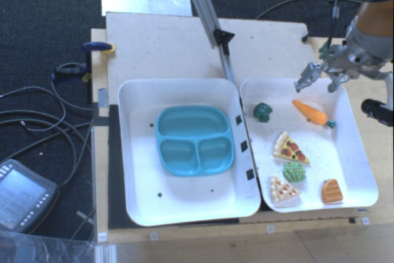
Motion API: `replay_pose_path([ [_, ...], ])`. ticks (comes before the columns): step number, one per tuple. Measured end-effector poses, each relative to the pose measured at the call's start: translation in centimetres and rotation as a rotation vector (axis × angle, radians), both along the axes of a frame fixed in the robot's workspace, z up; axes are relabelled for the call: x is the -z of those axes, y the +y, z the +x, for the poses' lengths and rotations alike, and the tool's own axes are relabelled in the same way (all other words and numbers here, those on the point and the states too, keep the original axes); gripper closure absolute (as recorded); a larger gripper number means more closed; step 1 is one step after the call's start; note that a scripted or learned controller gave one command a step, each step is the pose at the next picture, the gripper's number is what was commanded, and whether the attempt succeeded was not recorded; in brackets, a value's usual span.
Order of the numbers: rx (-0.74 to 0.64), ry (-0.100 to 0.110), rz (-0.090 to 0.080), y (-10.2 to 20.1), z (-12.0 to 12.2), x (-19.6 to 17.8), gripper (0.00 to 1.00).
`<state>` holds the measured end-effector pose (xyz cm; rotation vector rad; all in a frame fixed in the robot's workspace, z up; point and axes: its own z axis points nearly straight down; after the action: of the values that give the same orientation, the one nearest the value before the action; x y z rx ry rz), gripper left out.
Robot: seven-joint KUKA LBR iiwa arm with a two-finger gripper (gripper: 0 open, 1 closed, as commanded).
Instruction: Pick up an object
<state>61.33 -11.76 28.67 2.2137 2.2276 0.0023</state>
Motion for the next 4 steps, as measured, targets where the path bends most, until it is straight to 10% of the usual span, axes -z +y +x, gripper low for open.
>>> replay_pose_path([
  [1, 0.001, 0.0, 0.0, 0.0, 0.0, 0.0, 0.0],
  [4, 0.007, 0.006, 0.0, -0.5, -0.7, 16.1, 0.0],
])
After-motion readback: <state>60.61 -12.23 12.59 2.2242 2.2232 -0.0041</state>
